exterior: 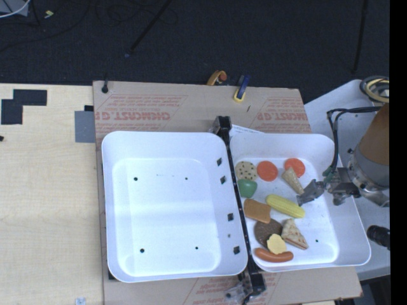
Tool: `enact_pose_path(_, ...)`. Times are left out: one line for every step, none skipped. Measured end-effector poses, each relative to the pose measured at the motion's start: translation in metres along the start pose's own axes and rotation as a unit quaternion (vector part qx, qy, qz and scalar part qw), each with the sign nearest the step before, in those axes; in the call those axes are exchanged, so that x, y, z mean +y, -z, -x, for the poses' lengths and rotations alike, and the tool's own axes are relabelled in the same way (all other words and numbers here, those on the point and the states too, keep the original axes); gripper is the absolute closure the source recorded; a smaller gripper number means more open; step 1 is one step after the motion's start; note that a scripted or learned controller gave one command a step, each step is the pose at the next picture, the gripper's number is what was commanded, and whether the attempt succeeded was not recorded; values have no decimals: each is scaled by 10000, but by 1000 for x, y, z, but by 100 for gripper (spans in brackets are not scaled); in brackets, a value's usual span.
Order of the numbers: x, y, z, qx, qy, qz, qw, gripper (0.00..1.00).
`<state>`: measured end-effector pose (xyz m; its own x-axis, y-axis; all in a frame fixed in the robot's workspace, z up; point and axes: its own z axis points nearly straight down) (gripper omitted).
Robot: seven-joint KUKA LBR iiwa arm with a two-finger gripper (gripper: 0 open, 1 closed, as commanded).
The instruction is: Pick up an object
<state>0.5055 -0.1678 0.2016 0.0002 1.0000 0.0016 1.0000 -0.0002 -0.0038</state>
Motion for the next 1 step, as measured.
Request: enact_pose_path(51, -119, -76, -2, 32, 23, 10000, 0)
